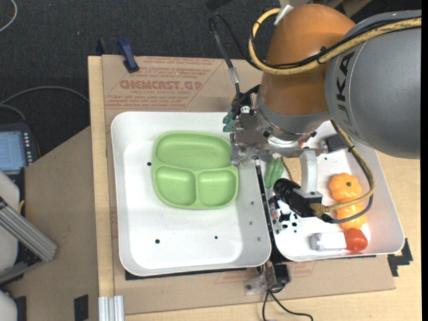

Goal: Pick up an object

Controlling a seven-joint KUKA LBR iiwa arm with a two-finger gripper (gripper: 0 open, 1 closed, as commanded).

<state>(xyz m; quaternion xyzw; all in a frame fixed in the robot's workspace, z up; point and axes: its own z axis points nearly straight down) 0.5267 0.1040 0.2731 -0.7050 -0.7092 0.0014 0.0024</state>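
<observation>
The green divided plate [194, 169] lies flat in the left bin [134, 199], towards that bin's far right part, with one long compartment on its far side and two smaller ones on its near side. All three compartments look bare. Its right edge comes close to the wall where the two bins meet.

From the camera view, the arm [381, 72] comes in from the right, and its orange band [301, 45] sits above the far end of the right bin [391, 229]. The wrist hangs over the seam between the bins, just at the plate's far right corner. The jaws are hidden under the wrist hardware, so whether they stand wide or narrow cannot be told, and nothing can be seen held in them.

In the right bin a small green thing [273, 172] lies near the dividing wall, just beside the wrist. Further right sits an orange pumpkin-shaped thing [344, 187]. Nearer the camera lies an orange piece with a red end [356, 236], and a white tube [326, 242] lies just left of it, near the front rim.

Both bins rest on a brown cardboard sheet [160, 82] with red print, which covers the worktop. A blue clip [127, 54] sits at the sheet's far left edge.
</observation>
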